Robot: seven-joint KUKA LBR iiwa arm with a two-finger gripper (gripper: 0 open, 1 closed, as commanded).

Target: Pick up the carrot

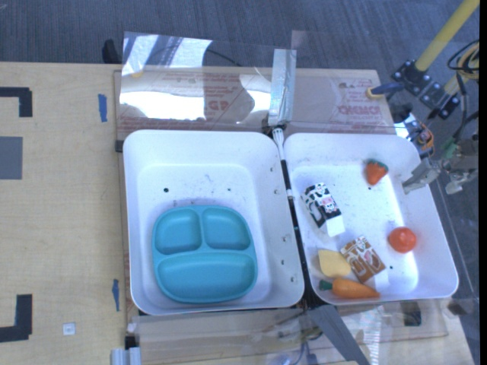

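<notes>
Carrot (354, 288) at right bin (434, 226) near edge; tool (445, 169) blurred, grip state unclear.

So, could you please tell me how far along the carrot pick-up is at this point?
Nothing looks done yet: the carrot lies on the floor of the right bin, at its near edge beside the yellow wedge. Nothing is in hand. Reaching, grasping and lifting the carrot are all left.

The carrot (354, 287) lies against the right bin's (437, 234) near wall, hemmed by a yellow wedge (332, 262) and a waffle (363, 258) just behind. Open floor lies mid-bin, right of the carton (323, 205).
</notes>
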